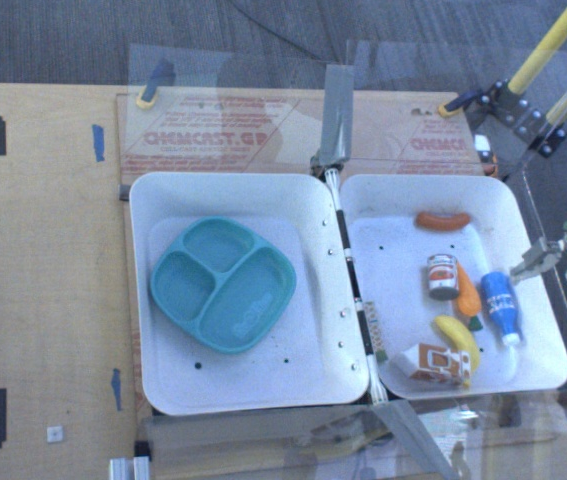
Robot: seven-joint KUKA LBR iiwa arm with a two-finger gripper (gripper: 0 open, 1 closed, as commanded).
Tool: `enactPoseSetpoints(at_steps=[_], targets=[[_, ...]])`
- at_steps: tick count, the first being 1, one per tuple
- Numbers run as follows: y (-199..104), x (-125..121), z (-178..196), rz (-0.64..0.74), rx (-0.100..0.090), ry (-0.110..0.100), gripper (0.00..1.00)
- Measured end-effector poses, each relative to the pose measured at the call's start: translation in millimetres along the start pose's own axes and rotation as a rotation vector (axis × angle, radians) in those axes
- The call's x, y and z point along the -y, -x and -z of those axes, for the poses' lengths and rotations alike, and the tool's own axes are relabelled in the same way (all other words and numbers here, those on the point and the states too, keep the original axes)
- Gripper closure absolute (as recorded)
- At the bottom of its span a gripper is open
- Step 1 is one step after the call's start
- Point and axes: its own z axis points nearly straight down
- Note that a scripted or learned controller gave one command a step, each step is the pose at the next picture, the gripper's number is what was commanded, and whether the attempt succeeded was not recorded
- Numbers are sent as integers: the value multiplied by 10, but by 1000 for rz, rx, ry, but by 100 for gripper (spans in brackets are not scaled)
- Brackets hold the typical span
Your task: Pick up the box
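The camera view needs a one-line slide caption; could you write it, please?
Box lies beside a banana in the right bin; gripper at its far edge.

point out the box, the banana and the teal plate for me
box (435,362), camera view, on its orange and white top face
banana (459,338), camera view, on the middle of its yellow curve
teal plate (244,303), camera view, on the floor of its largest compartment
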Motion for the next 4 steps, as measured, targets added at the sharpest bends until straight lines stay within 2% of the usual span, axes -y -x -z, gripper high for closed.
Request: enactPoseSetpoints(at_steps=[1, 2, 3, 4], targets=[[-466, -210, -1029, 256, -2, -2, 0], [-997, -662, -1805, -79, 3, 8, 0], [-409, -616, -1808, -205, 0, 12, 0], [-813, -901, -1804, -187, 3, 13, 0]])
